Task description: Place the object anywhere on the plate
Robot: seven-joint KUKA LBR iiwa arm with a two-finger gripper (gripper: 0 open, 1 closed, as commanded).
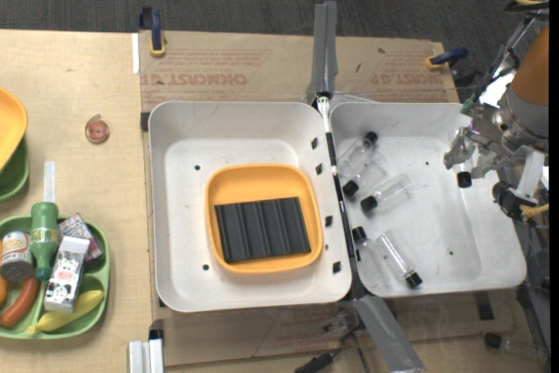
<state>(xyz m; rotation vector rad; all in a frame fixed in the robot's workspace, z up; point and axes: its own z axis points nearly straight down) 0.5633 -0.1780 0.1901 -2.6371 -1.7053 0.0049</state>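
Over at the right edge of the right-hand shallow white bin (pixel 489 275), the end effector (pixel 465 160) hangs just above the bin's floor, and I cannot tell how it is set from up here. Nothing shows in its grip. The clear plastic vials with black caps (pixel 377 195) lie scattered along the left side of that bin, well apart from the end effector. In the left white bin (pixel 175 205), the square orange plate (pixel 262 177) sits dead centre, carrying a dark ribbed rectangular insert (pixel 262 229).
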